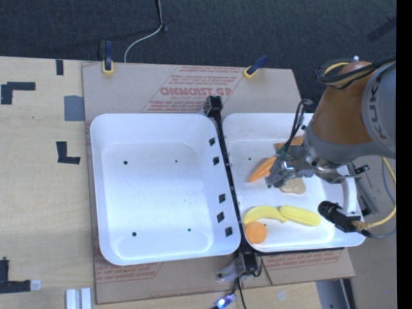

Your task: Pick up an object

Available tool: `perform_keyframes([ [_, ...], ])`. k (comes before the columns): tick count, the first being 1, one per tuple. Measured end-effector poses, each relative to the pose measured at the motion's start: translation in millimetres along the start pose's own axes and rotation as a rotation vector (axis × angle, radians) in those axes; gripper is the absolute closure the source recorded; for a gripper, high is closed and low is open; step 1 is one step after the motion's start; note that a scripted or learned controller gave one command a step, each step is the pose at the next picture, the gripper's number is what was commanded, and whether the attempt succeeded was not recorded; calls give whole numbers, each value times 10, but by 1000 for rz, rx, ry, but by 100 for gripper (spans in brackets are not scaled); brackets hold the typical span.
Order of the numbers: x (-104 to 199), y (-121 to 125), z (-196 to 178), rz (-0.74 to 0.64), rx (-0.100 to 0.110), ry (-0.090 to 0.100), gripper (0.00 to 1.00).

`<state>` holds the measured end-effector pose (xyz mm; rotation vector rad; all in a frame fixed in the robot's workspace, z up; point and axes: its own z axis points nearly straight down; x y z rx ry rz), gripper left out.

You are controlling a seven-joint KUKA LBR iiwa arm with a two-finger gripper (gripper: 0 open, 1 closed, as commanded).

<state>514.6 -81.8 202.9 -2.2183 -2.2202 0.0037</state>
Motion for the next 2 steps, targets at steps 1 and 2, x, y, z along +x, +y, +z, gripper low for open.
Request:
perform_keyframes([
  [1,3,2,-94,0,1,0,100],
  [2,7,4,-187,-1,2,1,100],
])
